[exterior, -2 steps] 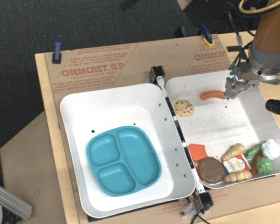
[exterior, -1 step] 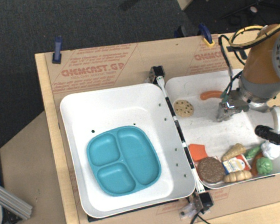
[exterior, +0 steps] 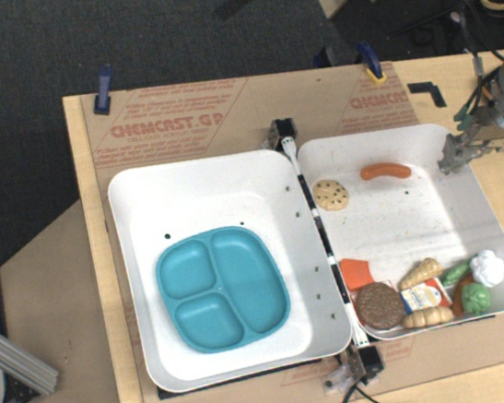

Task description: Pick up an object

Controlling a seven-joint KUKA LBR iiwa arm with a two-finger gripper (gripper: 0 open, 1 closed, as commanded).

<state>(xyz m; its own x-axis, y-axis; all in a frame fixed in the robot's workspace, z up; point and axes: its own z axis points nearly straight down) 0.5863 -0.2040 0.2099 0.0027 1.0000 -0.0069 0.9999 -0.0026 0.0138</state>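
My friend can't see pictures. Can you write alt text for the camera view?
A grey robot gripper hovers at the right white bin's edge, above toy foods: a cookie, a sausage and a pile. The left white bin holds a teal divided plate.

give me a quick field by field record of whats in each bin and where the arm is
left bin: shallow white bin holding a teal three-compartment plastic plate
right bin: shallow white bin with toy food
right bin, far end: round chocolate-chip cookie; orange-red sausage
right bin, near end: orange-red wedge; brown round patty; small milk carton; green broccoli piece, all crowded together
gripper: over the right bin's far right rim, nothing visibly held
bench: brown cardboard sheet under both bins
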